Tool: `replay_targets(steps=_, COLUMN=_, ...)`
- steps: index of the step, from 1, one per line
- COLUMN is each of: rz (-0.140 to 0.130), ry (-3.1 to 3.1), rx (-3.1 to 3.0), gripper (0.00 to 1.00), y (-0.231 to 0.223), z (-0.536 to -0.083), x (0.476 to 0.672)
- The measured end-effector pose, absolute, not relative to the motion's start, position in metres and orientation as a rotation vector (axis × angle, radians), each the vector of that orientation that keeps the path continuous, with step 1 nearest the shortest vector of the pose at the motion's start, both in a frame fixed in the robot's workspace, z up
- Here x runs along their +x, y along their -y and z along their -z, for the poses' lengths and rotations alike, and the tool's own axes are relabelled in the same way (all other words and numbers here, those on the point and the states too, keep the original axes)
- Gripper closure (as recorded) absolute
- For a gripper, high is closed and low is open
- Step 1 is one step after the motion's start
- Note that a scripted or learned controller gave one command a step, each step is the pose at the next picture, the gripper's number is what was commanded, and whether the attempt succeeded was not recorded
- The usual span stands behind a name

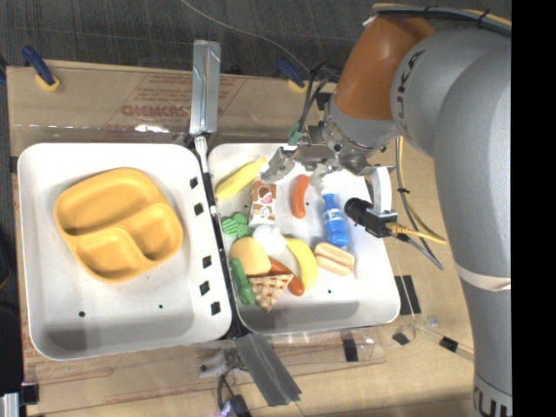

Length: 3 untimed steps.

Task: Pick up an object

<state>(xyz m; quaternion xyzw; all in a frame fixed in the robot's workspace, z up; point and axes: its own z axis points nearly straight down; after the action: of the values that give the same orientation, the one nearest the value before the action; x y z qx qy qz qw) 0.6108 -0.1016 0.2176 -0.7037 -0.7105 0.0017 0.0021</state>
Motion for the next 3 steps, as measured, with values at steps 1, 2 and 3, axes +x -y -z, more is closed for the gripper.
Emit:
replay_targets(steps=1, rz=-0.006, ry=2.005, rx=-2.412, gripper=0.0, y=0.038, z=-0.19, x=0.587)
replay_targets(steps=2, rz=-0.004, ry=2.152, rx=-2.287, gripper=0.0, y=0.093, z=-0.18, x=0.625)
replay_targets(steps=3, rz=-0.004, ry=2.144, rx=-2.294, gripper=0.0, y=0.152, z=-0.165, x=0.644)
